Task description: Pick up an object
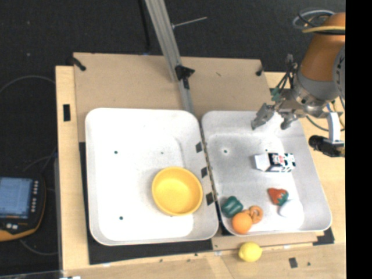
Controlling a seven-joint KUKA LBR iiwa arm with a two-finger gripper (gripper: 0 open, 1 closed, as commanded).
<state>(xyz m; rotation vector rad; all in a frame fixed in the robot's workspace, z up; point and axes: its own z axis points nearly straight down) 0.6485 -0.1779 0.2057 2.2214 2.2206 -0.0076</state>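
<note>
At the far left, at nine o'clock from the bench, a handheld pendant (17,207) with a blue screen lies on the dark floor. The left bin (116,138) holds a yellow bowl (176,190), upright, down toward its five o'clock corner. A grey metal post (168,45) slants up from the seam between the bins toward twelve o'clock.

In the right bin (232,132), a green block (232,205) sits at seven o'clock, an orange (242,222) touches the rim just below it, and a smaller orange fruit (254,213) rests against that. A small white carton (274,162) with dark print lies near the middle, and a strawberry toy (278,196) sits at five o'clock from it. A lemon (250,251) lies on the bench outside the bin, at six o'clock.

My gripper (272,118) hangs over the bin's one o'clock corner, at twelve o'clock from the carton and well apart from it. My two fingers (260,118) are spread, nothing between them.
</note>
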